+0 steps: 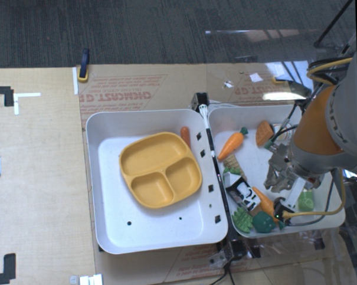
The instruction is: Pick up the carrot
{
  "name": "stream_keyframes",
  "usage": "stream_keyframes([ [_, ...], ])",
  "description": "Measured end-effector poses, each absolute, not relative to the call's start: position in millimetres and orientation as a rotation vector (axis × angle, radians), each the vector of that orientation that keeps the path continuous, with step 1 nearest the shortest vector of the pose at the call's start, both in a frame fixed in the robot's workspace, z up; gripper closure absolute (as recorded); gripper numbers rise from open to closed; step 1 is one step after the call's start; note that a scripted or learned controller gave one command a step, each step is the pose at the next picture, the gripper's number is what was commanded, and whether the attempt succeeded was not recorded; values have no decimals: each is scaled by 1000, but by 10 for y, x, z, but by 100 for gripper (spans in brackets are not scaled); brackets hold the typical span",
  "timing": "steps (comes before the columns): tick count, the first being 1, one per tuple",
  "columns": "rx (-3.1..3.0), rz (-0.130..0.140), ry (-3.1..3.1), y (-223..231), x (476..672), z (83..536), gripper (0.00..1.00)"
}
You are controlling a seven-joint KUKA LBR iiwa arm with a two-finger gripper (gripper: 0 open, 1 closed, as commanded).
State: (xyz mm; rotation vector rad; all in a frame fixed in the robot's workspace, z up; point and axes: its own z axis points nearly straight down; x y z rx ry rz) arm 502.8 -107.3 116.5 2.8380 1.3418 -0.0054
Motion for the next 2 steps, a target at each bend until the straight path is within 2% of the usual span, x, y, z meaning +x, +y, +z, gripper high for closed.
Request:
stream_keyframes([
  [1, 2839, -6, 1341, -1071, 5027, 1165, 0],
  [2, 2701, 2, 1598, -949, 4812, 921, 0],
])
